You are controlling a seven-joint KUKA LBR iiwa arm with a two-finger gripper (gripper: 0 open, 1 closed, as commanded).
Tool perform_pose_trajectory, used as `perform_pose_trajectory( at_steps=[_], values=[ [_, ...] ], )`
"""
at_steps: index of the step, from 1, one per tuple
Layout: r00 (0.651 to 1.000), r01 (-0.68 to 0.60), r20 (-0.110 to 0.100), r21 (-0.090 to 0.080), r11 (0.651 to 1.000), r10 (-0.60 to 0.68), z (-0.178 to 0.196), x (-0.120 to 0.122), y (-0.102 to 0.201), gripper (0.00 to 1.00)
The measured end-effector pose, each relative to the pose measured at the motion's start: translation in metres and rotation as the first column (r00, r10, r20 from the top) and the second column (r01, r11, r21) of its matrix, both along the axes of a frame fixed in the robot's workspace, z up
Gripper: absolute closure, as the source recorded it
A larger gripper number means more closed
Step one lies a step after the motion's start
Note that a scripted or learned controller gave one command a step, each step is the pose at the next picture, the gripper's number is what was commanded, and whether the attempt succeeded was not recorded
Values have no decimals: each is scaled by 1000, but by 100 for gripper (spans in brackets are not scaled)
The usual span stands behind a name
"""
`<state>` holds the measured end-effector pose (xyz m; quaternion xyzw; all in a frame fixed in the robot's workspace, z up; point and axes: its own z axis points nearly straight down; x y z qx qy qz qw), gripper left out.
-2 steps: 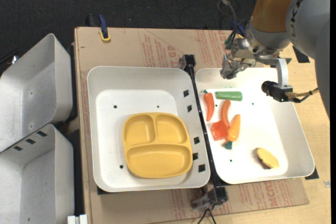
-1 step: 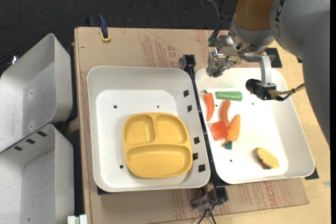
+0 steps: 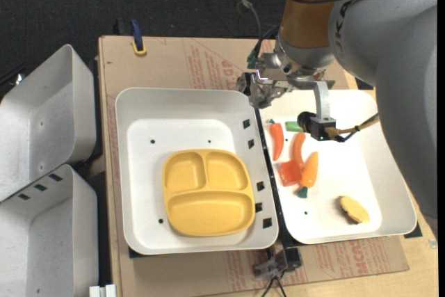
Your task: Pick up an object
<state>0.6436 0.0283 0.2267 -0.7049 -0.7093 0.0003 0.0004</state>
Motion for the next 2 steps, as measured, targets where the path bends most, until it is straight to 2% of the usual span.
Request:
perform_pose_trajectory(
  at_steps=[1, 2],
  values=[
    [1000, -2, 3, 1, 1000, 2, 12, -3, 53, 100],
    [1000, 4, 2, 0, 1000, -4, 11, -2, 50, 0]
  ],
)
